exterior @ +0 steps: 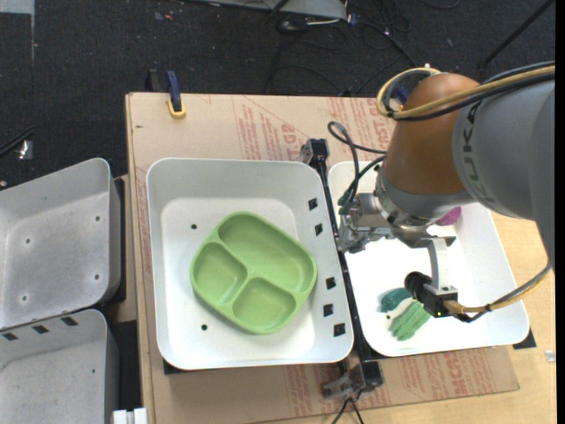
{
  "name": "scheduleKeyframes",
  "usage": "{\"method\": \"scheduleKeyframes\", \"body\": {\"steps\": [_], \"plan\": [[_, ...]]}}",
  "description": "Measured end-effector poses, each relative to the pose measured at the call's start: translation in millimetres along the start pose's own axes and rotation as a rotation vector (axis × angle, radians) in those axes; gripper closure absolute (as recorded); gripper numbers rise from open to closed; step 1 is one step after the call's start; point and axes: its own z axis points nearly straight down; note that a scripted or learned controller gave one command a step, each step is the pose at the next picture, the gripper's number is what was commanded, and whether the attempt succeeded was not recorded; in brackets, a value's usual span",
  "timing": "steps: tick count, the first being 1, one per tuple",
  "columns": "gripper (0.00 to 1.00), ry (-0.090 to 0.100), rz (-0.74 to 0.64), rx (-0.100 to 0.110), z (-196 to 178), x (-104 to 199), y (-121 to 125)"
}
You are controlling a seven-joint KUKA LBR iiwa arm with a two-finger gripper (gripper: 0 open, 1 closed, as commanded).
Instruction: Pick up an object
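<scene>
The hand (360,226) is hanging over the right white bin's (494,325) inner edge; whether it is wide or narrow I cannot tell. A soft, ribbed green toy (409,321) is lying near it, toward the bench front. A smooth three-pocket green plate (256,274) is sitting to its left.

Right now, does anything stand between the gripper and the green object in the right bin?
Only a teal piece, right beside the green object on the side nearer the gripper. Nothing lies on top of it.
</scene>
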Motion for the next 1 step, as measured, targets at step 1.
{"method": "scheduleKeyframes", "body": {"steps": [1], "plan": [[1.00, 0.000, -0.001, -0.003, -6.3, 47.2, -5.2]]}}
